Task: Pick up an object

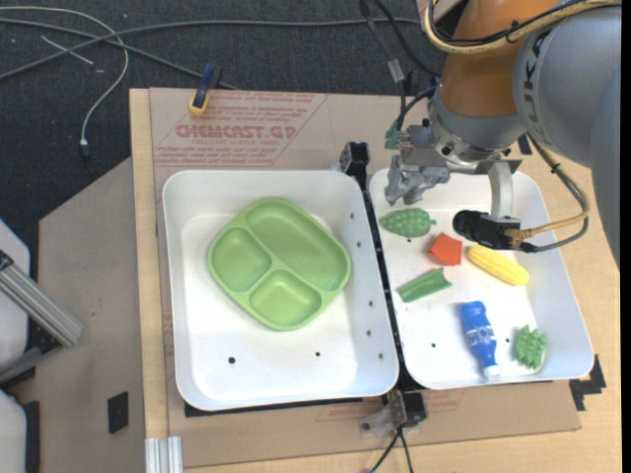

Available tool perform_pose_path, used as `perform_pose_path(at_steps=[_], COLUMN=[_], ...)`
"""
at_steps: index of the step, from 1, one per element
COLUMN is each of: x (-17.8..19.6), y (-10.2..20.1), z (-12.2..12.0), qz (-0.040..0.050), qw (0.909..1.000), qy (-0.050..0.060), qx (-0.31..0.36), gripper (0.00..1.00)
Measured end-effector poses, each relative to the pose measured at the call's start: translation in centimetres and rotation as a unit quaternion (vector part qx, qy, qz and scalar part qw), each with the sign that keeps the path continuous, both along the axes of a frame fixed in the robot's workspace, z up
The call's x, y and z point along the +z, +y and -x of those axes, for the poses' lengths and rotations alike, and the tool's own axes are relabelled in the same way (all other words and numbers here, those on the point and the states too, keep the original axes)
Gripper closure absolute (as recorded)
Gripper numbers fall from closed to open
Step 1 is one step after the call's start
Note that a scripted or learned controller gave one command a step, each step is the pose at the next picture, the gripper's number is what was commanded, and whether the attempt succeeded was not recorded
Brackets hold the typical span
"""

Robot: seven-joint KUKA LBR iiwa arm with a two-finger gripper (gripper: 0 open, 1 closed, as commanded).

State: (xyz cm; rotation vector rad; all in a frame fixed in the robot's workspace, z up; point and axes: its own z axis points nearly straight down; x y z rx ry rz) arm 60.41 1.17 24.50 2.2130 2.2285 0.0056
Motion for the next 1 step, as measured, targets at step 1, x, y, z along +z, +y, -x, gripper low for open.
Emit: perform_pose_path(at_steps=[1], x=[0.00], y=[6.03], z=[-1.52], qz=[0.0001], qw=[1.0000], qy=[0.000], qx=[0.000], gripper=[1.00])
